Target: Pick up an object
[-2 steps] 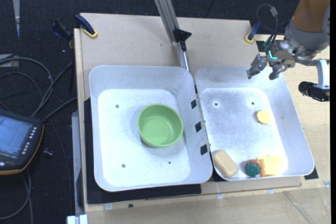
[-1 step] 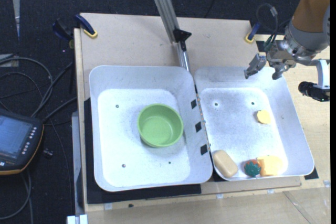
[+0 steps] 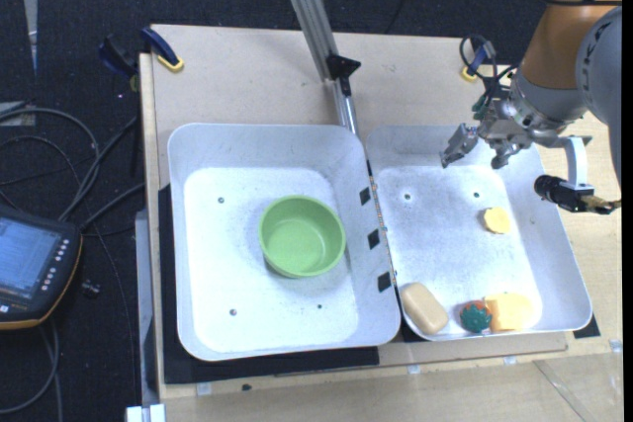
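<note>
My gripper (image 3: 479, 152) hangs over the far part of the right bin (image 3: 435, 212), its two dark fingers spread apart with nothing between them. A small yellow round piece (image 3: 497, 220) lies in the right bin, below and a little right of the gripper. Along that bin's near edge lie a tan oblong object (image 3: 424, 307), a small teal and red object (image 3: 476, 316) and a yellow block (image 3: 511, 310). A green bowl (image 3: 302, 236) stands upright in the middle of the left bin (image 3: 213, 212).
A slanted metal pole (image 3: 315, 15) runs from the top of the view down to the gap between the bins. Clamps sit at the bench's far corners: blue and yellow (image 3: 158, 47) at the left, another (image 3: 477, 56) at the right. A black cable end (image 3: 564, 193) juts beside the arm.
</note>
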{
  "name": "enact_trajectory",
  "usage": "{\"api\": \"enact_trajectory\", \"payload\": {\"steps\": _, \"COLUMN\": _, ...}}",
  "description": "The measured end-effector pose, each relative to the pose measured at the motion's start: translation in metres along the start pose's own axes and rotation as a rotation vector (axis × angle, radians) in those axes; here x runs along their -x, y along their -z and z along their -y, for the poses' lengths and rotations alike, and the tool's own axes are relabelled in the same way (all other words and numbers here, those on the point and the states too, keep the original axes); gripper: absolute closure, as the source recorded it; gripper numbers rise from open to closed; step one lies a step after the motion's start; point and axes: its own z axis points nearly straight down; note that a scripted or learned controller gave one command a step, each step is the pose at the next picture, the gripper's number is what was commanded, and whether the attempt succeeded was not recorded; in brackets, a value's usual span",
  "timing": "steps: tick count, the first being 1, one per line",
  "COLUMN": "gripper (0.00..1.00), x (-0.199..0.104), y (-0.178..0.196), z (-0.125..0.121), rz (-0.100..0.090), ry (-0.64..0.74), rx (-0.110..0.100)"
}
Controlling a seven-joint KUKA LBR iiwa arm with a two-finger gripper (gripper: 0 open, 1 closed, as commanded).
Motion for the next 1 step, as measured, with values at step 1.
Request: {"api": "enact_trajectory", "payload": {"steps": 1, "gripper": 0.00, "x": 0.0029, "y": -0.0433, "z": 0.0024, "rz": 0.001, "ry": -0.001, "rx": 0.001}}
